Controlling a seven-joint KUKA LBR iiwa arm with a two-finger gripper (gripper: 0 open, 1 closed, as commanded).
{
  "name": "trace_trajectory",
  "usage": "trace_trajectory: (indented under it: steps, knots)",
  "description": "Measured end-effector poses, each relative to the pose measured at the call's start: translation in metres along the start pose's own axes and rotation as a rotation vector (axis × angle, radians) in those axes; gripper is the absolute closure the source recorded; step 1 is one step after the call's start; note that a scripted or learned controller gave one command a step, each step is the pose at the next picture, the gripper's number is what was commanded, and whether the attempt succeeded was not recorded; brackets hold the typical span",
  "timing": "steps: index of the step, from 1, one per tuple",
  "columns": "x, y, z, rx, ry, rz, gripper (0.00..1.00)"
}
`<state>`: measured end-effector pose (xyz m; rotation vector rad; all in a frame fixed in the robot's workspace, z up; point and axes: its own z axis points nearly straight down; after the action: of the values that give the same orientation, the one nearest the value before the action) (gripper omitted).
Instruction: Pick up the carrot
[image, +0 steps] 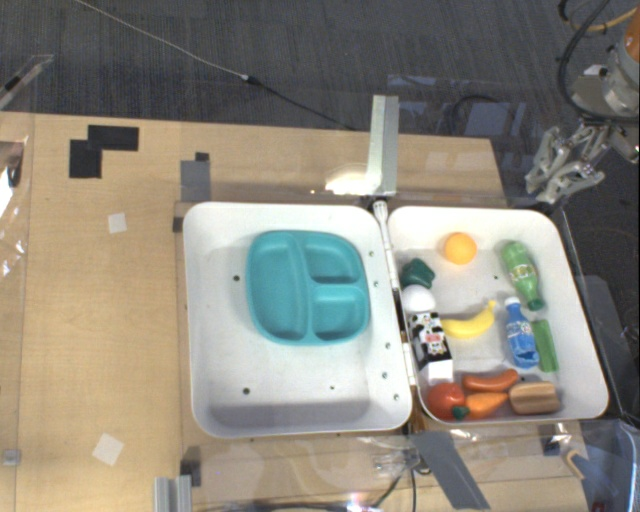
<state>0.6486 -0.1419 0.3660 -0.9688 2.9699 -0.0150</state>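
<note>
Two shallow white bins sit side by side: the left white bin (215, 330) and the right white bin (575, 300). A big teal plastic plate with three sections (306, 287) lies in the left one. The silver two-finger gripper (562, 165) hangs above the bench past the right bin's far corner, fingers spread wide, holding nothing. The small orange toy carrot (484, 403) lies by the right bin's near wall. A red toy tomato (446, 397) touches it on the left, a red sausage (489, 380) lies just behind, and a brown bread roll (533, 398) sits on its right.
</note>
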Motion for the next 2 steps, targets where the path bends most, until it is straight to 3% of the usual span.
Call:
trace_trajectory:
  steps: [1,2]
  knots:
    - [0.022,-0.064,0.042,-0.01,0.006,-0.103,1.0]
    - [0.014,-0.047,0.187,-0.021,0.005,-0.597,1.0]
